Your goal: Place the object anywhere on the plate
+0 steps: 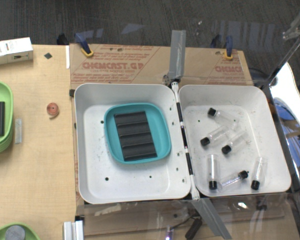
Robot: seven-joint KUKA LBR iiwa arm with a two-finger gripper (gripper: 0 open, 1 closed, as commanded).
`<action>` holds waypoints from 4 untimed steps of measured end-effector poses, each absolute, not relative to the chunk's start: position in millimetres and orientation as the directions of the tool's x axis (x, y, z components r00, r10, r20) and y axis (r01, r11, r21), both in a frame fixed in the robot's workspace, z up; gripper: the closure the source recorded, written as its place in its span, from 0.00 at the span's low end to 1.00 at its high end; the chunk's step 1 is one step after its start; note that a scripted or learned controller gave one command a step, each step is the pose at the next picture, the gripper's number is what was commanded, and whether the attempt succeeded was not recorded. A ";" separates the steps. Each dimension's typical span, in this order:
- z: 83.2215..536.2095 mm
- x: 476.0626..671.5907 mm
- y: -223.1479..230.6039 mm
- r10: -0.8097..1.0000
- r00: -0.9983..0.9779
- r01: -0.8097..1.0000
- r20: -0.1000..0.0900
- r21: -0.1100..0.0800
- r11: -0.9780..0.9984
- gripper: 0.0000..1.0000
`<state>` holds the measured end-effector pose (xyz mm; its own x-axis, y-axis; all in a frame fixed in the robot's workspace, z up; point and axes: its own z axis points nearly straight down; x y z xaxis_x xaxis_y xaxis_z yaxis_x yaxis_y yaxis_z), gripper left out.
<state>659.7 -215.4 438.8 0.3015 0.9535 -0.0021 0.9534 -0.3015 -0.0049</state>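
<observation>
The surface (35, 174) carries two white bins side by side: the left bin (90, 179) holds the teal plate (112, 124) with a dark ribbed insert (135, 136), and the right bin (262, 104) holds a scatter of clear vials (219, 132) with black caps, well apart from the plate. How the gripper stands I cannot tell. These vials look light, rigid, smooth and prone to roll or slip; a grasp across the middle of the tube, crosswise to its length, seems safest.
</observation>
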 end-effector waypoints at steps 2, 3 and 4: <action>438.9 659.2 -215.1 0.886 0.464 0.886 -0.002 -0.004 -0.464 0.00; 439.8 658.9 -215.9 0.847 0.532 0.847 -0.002 -0.003 -0.532 0.00; 440.1 659.0 -215.7 0.760 0.649 0.760 -0.002 -0.002 -0.649 0.00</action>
